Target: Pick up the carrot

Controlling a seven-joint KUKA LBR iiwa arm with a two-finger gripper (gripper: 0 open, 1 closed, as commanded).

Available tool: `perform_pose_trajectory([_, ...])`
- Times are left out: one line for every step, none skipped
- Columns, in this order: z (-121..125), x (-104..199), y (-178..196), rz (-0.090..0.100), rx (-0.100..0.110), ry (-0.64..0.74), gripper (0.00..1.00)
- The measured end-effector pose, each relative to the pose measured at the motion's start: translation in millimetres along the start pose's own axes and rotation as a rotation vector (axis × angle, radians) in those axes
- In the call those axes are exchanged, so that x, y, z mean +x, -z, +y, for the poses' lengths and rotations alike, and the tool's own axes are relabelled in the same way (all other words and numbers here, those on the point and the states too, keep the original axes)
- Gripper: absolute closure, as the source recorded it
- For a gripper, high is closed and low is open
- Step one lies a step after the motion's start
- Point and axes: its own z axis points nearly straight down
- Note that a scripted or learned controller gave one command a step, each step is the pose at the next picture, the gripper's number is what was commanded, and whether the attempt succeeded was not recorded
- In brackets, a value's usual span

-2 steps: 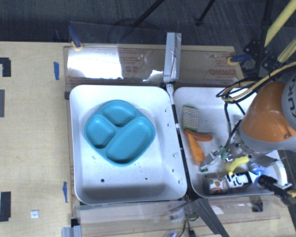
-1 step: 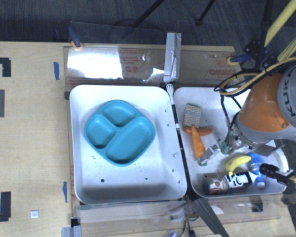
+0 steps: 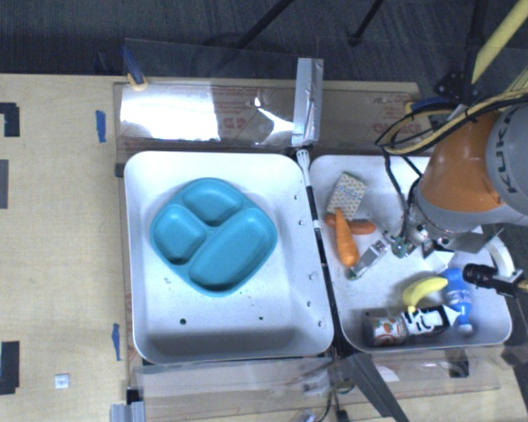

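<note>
Pincer [image 3: 376, 255] low, just right of the carrot [image 3: 345, 241]; grip state impossible to tell. Risk: nudging carrot against the bin wall [image 3: 319, 236], missing it.

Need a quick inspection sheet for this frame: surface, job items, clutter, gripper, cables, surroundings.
Surface: wooden bench bearing two white bins, left bin and right bin, side by side.
Job's things: carrot lying in the right bin near its left wall, not held.
Clutter: blue divided plate in the left bin; in the right bin a speckled sponge, banana, bottle, small can.
Grippers: gripper low in the right bin, just right of the carrot; finger state unclear.
Cables: yellow and black cables looping over the arm.
Surroundings: dark floor, tripod legs, blue tape marks.
</note>
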Motion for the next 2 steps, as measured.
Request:
perform_pose_trajectory([26.2,-10.8,-5.6,0.006,0.004,0.149,0.00])
perform_pose_trajectory([67.6,-36.0,-7.0,0.008,0.004,0.288,0.00])
